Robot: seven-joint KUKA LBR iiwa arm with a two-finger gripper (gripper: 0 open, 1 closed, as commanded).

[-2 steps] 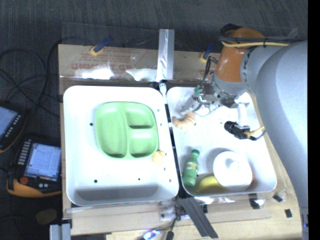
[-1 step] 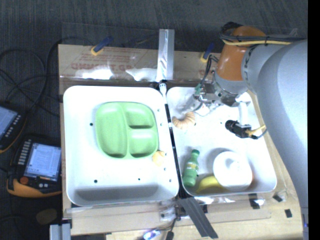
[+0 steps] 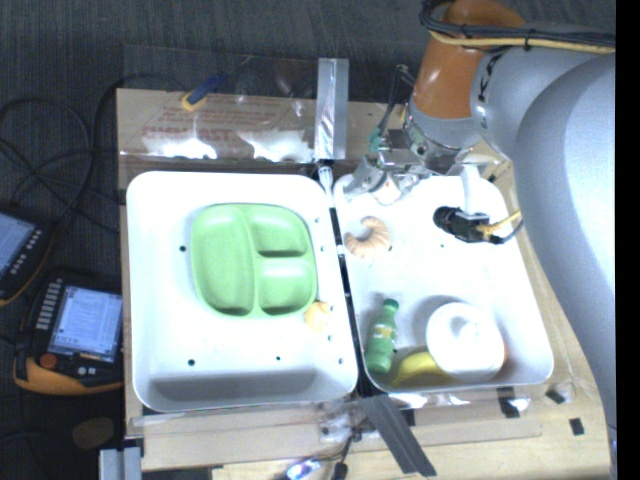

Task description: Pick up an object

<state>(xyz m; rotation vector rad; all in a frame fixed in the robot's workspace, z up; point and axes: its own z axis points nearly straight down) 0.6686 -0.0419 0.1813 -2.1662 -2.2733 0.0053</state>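
Arm (image 3: 560, 168): grey with an orange band, reaching in from the right over the far end of the right bin.
Surface (image 3: 135, 108): carries two white bins side by side.
Left bin (image 3: 150, 348): holds a green divided plate (image 3: 250, 258); a small yellow lump (image 3: 317, 314) lies by the plate's near right corner.
Right bin (image 3: 500, 278): white roll (image 3: 462, 340), green bottle (image 3: 381, 336) and banana (image 3: 413, 369) grouped at the near end.
Tool (image 3: 385, 180): at the right bin's far left corner; its opening cannot be told.
Pastry (image 3: 367, 237): near the tool, apart from it, beside the divider.
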